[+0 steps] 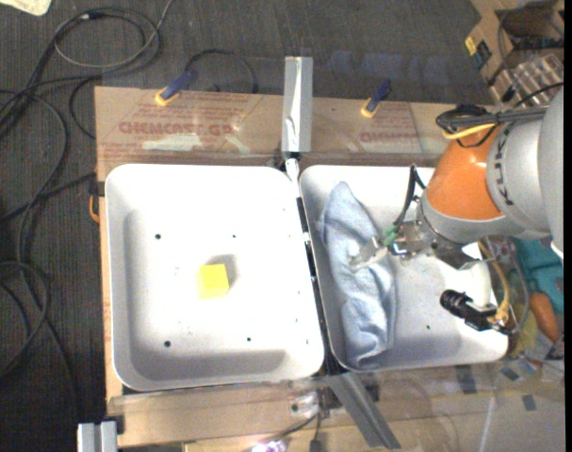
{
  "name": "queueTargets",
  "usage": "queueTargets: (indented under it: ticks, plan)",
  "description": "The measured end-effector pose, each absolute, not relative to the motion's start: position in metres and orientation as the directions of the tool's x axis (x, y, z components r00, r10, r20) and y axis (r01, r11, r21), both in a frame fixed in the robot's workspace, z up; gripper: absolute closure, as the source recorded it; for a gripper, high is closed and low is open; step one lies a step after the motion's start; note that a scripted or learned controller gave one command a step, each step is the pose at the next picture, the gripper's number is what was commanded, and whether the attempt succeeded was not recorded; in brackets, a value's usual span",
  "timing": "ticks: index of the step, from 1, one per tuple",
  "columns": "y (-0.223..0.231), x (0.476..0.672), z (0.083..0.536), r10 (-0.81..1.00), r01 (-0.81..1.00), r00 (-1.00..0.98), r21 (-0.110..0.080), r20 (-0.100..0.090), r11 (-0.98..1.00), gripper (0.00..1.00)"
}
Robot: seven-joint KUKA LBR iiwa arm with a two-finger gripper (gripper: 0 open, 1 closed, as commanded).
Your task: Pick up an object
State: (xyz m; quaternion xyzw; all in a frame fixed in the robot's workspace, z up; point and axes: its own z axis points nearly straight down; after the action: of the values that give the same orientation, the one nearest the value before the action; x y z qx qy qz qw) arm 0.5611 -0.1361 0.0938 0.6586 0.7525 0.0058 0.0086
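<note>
A pale blue cloth [359, 271] lies in the right bin [436, 347], its long axis running near to far. The gripper [368, 255] sits on the cloth's middle, reaching in from the right; its grip cannot be made out. A yellow block [214, 280] rests well apart in the left bin [154, 205].

One fixed camera looks down at a slant on the worktop [172, 125], both bins in frame.

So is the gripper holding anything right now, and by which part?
Cannot be told: the gripper is down on the blue cloth, at its upper middle.
</note>
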Motion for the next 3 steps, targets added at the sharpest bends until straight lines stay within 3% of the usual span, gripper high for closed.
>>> queueTargets:
  ticks: [1,2,3]
  plan:
    - [-0.14,0.636,0.093,1.0,1.0,0.027,0.015,-0.003,-0.027,0.0]
    - [-0.194,0.671,0.092,0.981,0.981,-0.194,0.005,-0.001,0.194,0.0]
    - [-0.19,0.64,0.093,0.919,0.919,-0.395,0.012,-0.012,0.395,0.0]
